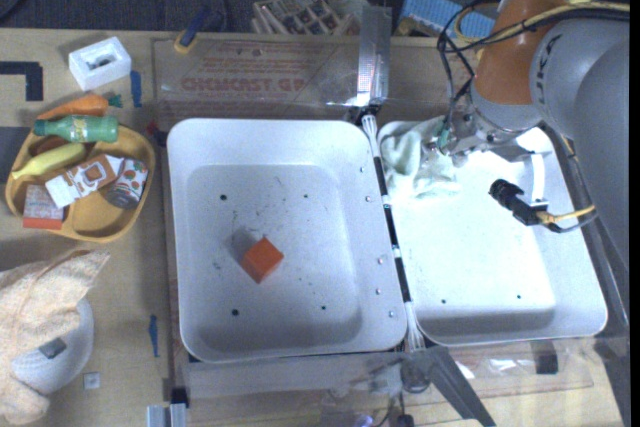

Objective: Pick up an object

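So the arm [560, 55] takes up the whole top right, grey with the orange band, reaching down into the back left corner of the right bin [520, 305]. The gripper [447, 137] sits right over a crumpled pale cloth [410, 160] bunched up in that corner against the wall. Honestly can't tell how the gripper stands, the glare there is rough and the wrist covers it. Nothing is visibly lifted, so I wouldn't call a grab yet.

Left bin [200, 165] has one obvious candidate, an orange block [263, 259] sitting near the middle of the floor, well apart from the arm, touching nothing. A greyish patch lies just beside it, too vague to name.

Progress-wise I'd guess it's at the "going for it" stage: arm down at the cloth, pick not confirmed, lift still to do.

Off to the left there's a yellow bowl [85, 225] full of toy food, including a green bottle [78, 128] and a little carton.

Writing: the clear sheet [260, 75] behind the bins has reddish lettering, too faint and reversed-looking to read properly. Carton labels are too small.
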Available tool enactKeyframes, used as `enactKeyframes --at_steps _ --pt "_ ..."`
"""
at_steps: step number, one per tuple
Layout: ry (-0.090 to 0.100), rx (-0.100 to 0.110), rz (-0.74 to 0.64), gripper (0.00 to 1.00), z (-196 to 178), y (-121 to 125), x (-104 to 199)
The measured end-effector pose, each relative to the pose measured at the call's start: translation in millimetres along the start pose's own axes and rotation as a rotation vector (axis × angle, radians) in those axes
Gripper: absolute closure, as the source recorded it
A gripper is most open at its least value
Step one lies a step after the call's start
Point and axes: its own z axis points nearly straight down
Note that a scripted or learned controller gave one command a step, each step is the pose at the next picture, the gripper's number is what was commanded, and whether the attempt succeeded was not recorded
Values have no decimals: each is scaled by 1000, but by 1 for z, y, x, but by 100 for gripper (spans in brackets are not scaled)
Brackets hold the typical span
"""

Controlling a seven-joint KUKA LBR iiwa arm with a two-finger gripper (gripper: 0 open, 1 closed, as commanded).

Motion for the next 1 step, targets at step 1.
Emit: enactKeyframes --at_steps 1 --pt "0 0 0 0 0 0 0"
